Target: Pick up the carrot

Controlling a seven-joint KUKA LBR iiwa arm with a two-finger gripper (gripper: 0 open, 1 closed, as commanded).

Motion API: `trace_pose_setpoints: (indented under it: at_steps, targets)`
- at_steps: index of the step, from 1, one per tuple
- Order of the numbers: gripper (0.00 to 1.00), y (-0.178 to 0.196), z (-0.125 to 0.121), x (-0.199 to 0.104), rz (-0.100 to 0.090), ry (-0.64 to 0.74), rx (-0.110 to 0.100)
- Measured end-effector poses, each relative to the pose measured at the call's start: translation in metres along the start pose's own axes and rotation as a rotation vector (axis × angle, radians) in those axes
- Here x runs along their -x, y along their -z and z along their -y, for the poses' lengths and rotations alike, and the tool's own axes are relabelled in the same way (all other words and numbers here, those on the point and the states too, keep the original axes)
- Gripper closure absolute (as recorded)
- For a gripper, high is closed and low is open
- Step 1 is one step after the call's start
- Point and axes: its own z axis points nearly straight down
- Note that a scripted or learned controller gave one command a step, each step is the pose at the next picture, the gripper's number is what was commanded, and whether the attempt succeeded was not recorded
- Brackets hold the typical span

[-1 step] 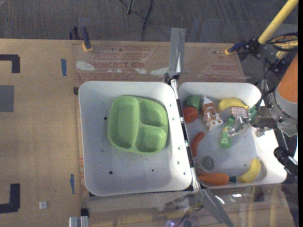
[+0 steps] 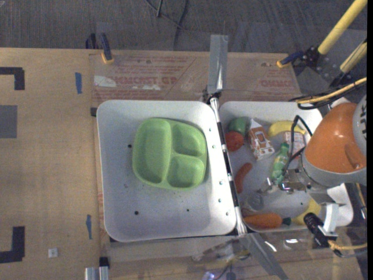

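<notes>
Claw (image 2: 278, 185): metal two-finger gripper, low inside the right bin, just left of the arm's wrist. Finger spacing cannot be told from this view; nothing is seen held between them.

Arm (image 2: 335, 144): grey body with broad orange band, enters from the right and covers the right part of the right-hand shallow white bin (image 2: 233, 112).

Just beside the claw, upper left: a slim green and white packet (image 2: 280, 161), tilted. Left of the claw: a short red-orange sausage-shaped piece (image 2: 242, 175), lying at a slant near the bin's left wall. Below and left of the claw: a small grey round object (image 2: 254, 202).

Task item: orange toy carrot with dark green stub end (image 2: 265, 220) lies flat along the near wall of the right bin, below the claw and apart from it, stub pointing right. A yellow piece (image 2: 308, 213) sits just right of the stub.

Far part of the right bin: green pepper-like piece (image 2: 239, 125), red tomato-like piece (image 2: 234, 140) touching it below, small red and white carton (image 2: 261, 143), yellow banana (image 2: 284, 128).

Left-hand shallow white bin (image 2: 116, 203): light green plastic plate with three compartments (image 2: 170, 153), upper middle of the bin, well apart from the claw
</notes>
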Motion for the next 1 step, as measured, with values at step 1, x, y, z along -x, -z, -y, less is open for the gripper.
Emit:
trace_pose_setpoints:
  at_steps: [1]
  targets:
    - [0.00, 0.0940, 0.0059, 0.0893, -0.001, -0.012, -0.008]
